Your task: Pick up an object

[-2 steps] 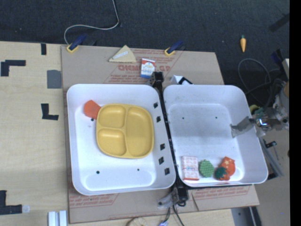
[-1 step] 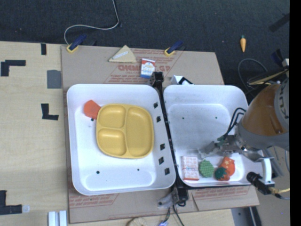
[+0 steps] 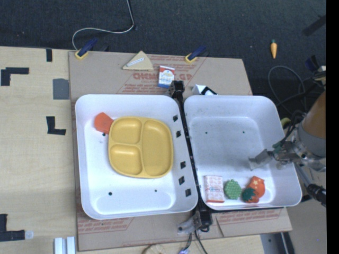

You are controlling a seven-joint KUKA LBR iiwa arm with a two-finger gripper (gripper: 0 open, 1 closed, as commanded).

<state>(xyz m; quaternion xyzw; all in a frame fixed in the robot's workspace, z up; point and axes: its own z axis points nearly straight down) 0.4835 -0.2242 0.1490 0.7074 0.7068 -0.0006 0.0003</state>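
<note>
Clustered along the near edge of the right bin (image 3: 275, 115) are four small objects: a flat white card with red print (image 3: 214, 188), a bumpy green item (image 3: 232, 189), a rounder dark green piece (image 3: 248, 195) and an orange-red toy (image 3: 257, 184) touching it. None of them is held. The gripper (image 3: 260, 157) is seen just above this group, over the bin's bare floor, reaching in from the right at a slant, with nothing gripped; whether its claw is wide or narrow cannot be told from this angle. Part of the grey arm (image 3: 312, 142) is seen at the right edge.

The left bin (image 3: 85, 142) is occupied by a yellow divided plate (image 3: 141, 146), with a small orange block (image 3: 103, 122) lying just beside its upper left corner. Both bins are set side by side, joined by a black strip (image 3: 183, 142), on a sheet of brown cardboard (image 3: 233, 70) that is clamped at its far edge by blue and yellow clips (image 3: 85, 48). A pale triangular wedge (image 3: 139, 61) and a small red-and-white box (image 3: 166, 76) are left on the cardboard behind the bins. The cardboard is laid on a light wooden bench (image 3: 32, 168) marked with black tape, and dark carpet (image 3: 212, 15), crossed by a thin cable (image 3: 127, 9), is seen beyond.
</note>
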